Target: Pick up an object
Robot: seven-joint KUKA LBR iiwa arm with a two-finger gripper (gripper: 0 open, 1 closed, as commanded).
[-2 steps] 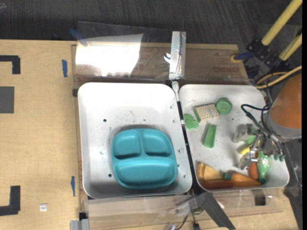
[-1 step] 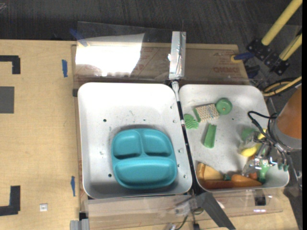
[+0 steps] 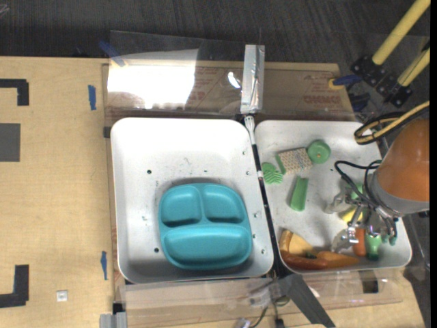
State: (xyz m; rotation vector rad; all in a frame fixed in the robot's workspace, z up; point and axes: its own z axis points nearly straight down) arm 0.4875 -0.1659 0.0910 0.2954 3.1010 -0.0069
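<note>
I see the arm over the right bin [image 3: 270,134], its pincer [image 3: 355,236] low at that bin's near right corner. Metal parts and wires crowd the tip, so I cannot tell its state, nor whether anything sits in it.

Candidate things, all placed against the right bin: a green stick [image 3: 298,193] lies near its middle; a green ridged piece [image 3: 272,175] sits by its left wall; a perforated tan block [image 3: 295,159] and a green round piece [image 3: 318,152] sit toward its far side, touching or nearly so. An orange and brown cluster [image 3: 314,253] lies along its near wall, just beside the pincer. A small green and orange item [image 3: 373,244] is at the tip itself. The left bin [image 3: 130,149] carries a teal divided tray [image 3: 203,225].

Risks, my judgement:
- Corner clutter: closing could pinch two things or slip between them.
- Bin wall close by: tip may strike it and come up with nothing.
- Trailing wires could snag on lift.
</note>
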